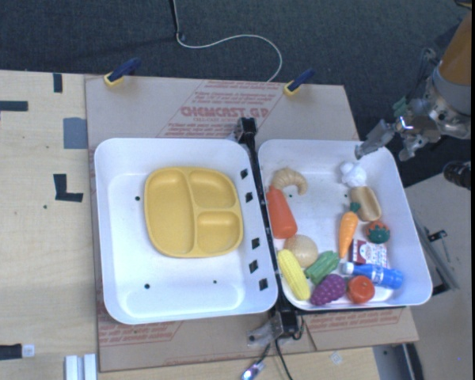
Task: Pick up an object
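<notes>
We saw the gripper (386, 139) open and empty above the right bin (408, 212) rim; crowded toys could have spoiled its grasp.

Both white bins (111, 212) look like smooth moulded plastic with a slight sheen; the yellow divided plate (194, 210) is matt plastic. Toy foods such as the corn (294, 274), carrot (347, 234), purple grapes (328, 290) and croissant (290, 180) read as glossy plastic. The board under the bins (214, 113) is matt printed cardboard, the bench (32, 212) pale wood-grain, and the gripper (396, 133) bare metal.
</notes>
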You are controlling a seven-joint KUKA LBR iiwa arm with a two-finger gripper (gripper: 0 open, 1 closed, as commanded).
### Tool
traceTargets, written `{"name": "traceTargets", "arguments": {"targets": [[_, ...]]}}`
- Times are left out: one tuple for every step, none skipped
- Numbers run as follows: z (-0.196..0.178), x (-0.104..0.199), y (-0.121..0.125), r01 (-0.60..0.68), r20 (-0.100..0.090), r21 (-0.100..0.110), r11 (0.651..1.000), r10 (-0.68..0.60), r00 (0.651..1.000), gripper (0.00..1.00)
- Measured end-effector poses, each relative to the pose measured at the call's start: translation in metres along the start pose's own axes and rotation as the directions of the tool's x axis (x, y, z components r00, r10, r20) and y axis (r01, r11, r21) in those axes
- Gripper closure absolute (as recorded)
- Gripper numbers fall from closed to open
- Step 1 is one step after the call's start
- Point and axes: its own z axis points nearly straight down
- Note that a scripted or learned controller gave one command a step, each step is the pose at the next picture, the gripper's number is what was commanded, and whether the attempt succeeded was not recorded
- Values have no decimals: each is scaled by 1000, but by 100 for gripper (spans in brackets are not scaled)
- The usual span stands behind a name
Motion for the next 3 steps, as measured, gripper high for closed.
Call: {"name": "traceTargets", "arguments": {"targets": [[-180, -21, -82, -4, 8, -18, 1000, 4, 1000, 0], [-178, -18, -79, 0, 3, -2, 1000, 0, 1000, 100], [-75, -18, -107, -3, -4, 11, 1000, 3, 1000, 100]]}}
